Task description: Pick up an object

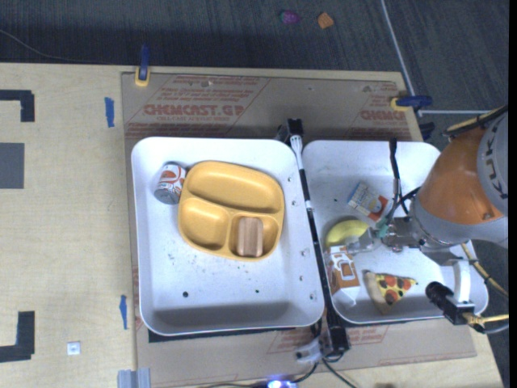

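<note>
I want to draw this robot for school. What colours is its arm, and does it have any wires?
The arm has a big rounded orange part with grey metal below it and a grey piece with dark lettering at the edge of the picture. Thin black wires run along it. The gripper at its tip is small, silvery grey and dark.

**Even overhead light, slightly soft picture**

Light fell evenly from above. The white bins [153, 241] shone bright, near washed out, with a narrow shadow under their near edge. The dark floor [202, 14] stayed dim. Fine detail was soft; the arm [468, 192] looked slightly blurred.
</note>
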Controlling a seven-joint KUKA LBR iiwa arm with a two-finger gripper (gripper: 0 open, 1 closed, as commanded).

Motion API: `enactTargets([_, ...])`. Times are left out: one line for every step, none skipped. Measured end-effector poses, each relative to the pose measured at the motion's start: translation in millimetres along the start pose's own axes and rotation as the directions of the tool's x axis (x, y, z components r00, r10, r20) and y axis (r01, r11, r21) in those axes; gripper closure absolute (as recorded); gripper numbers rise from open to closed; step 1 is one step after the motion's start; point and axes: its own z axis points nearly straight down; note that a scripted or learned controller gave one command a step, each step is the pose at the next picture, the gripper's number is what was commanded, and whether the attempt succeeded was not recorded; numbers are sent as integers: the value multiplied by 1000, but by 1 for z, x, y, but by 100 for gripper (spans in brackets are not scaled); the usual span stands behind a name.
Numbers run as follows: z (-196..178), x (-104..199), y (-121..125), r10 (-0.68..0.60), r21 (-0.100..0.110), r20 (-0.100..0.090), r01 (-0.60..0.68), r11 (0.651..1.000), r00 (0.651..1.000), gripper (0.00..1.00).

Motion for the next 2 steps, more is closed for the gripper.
enactTargets([0, 0, 0, 0, 0, 0, 0, 1000, 1000, 0])
enactTargets([0, 0, 0, 0, 0, 0, 0, 1000, 1000, 0])
